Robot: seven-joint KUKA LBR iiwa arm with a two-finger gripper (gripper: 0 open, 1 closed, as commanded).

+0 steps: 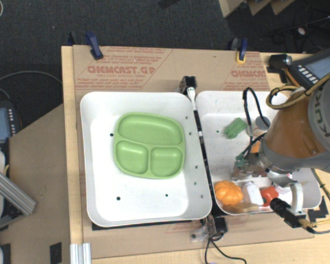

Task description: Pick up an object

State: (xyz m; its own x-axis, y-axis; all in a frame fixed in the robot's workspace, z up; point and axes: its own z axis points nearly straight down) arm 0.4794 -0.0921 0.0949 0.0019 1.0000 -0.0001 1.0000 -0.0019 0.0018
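Observation:
In the right bin (220, 104), my gripper (243, 170) hangs low near the front, beneath the arm's grey and orange wrist. An orange round fruit (229, 193) lies just in front of it and to the left. Beside the fruit sit a white piece (252, 193) and a small red piece (268, 193). A small green object (236, 128) rests farther back in the same bin, apart from the gripper. The wrist hides what lies directly under the gripper.
The left bin (99, 164) holds a green divided plate (149, 145). A black divider rail (200, 142) runs between the bins. Black cables loop off the arm over the right bin's back. Clamps stand at the bench's far edge.

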